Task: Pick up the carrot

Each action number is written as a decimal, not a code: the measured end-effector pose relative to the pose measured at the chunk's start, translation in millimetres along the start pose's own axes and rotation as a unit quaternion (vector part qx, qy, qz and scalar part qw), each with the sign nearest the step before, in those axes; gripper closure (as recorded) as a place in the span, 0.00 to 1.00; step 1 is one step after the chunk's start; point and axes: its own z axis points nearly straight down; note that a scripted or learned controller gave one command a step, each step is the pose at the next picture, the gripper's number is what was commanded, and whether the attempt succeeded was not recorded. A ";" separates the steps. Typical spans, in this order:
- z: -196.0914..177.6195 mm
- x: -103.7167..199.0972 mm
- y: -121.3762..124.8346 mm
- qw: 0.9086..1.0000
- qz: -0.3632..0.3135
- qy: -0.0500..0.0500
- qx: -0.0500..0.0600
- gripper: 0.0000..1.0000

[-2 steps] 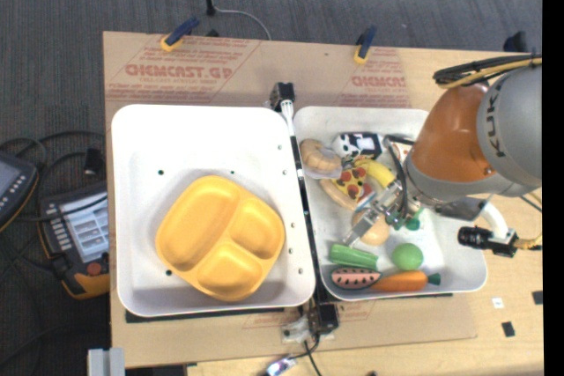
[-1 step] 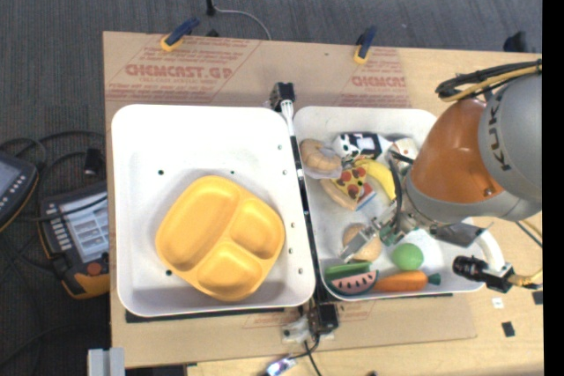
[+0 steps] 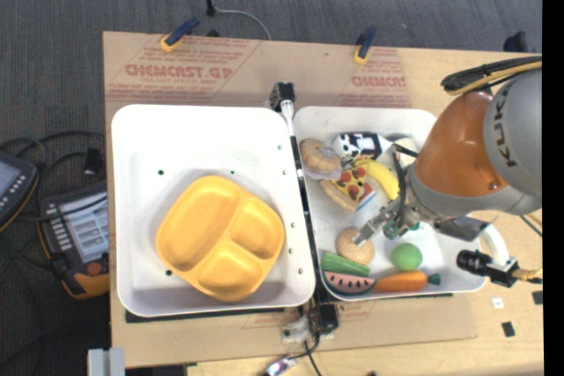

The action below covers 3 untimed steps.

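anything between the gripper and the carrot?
Yes. In the camera view a green ball sits between the gripper and the carrot, right above the carrot.

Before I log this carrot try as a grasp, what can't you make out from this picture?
- Hand: small and blurred beneath the arm; grip state unreadable.
- Black-and-white toy: too small to identify.
- Bin right side: covered by the arm.
- Carrot: plain, lying at the front wall.
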 end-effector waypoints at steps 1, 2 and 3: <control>-20.9 -0.4 -12.5 0.961 0.275 0.002 0.004 1.00; -34.0 -4.4 -15.0 0.883 0.469 0.001 0.005 1.00; -138.7 -51.8 -43.1 0.914 0.406 0.000 0.004 1.00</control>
